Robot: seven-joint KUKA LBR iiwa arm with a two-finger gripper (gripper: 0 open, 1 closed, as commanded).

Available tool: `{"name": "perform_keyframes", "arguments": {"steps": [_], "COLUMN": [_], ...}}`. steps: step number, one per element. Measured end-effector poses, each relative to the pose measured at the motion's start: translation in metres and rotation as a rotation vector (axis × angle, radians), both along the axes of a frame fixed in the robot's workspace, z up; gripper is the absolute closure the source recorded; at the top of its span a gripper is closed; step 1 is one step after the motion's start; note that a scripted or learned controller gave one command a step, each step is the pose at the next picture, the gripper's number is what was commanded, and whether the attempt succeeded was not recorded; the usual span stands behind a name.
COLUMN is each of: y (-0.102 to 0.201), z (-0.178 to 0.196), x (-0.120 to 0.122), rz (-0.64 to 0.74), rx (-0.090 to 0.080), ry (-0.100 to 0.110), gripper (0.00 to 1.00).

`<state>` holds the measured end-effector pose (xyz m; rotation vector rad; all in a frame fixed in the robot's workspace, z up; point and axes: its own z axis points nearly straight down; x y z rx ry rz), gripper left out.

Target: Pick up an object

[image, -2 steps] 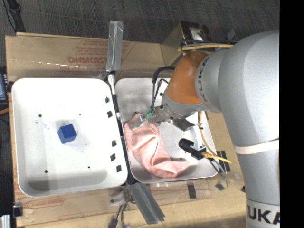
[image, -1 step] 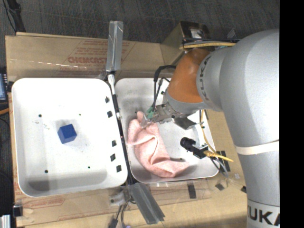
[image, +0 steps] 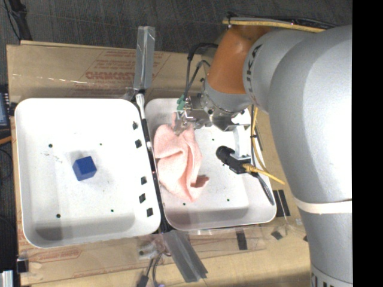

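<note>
Pink cloth (image: 178, 160) is reading as soft matt fabric, creasing in loose folds. Blue cube (image: 84, 167) is looking like smooth matt plastic or foam, can't tell which. Both white bins, left bin (image: 36, 130) and right bin (image: 239, 209), are showing smooth plastic with a slight sheen. Worktop (image: 72, 64) is showing brown matt cardboard with red print. Metal strip (image: 144, 58) between the bins is looking brushed, dull grey. Arm (image: 311, 100) shell is shining as glossy grey paint; orange band (image: 233, 64) is looking satin-smooth. Hand (image: 184, 117) is showing bare silvery metal parts. Floor (image: 119, 5) is looking like dark rough carpet.
</note>
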<state>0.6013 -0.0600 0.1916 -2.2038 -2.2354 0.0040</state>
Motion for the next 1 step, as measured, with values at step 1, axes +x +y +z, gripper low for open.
{"name": "perform_keyframes", "arguments": {"steps": [1], "y": [0.0000], "z": [0.0001], "x": [0.0000], "rz": [0.000], "rx": [0.000], "ry": [0.000], "gripper": [0.00]}}
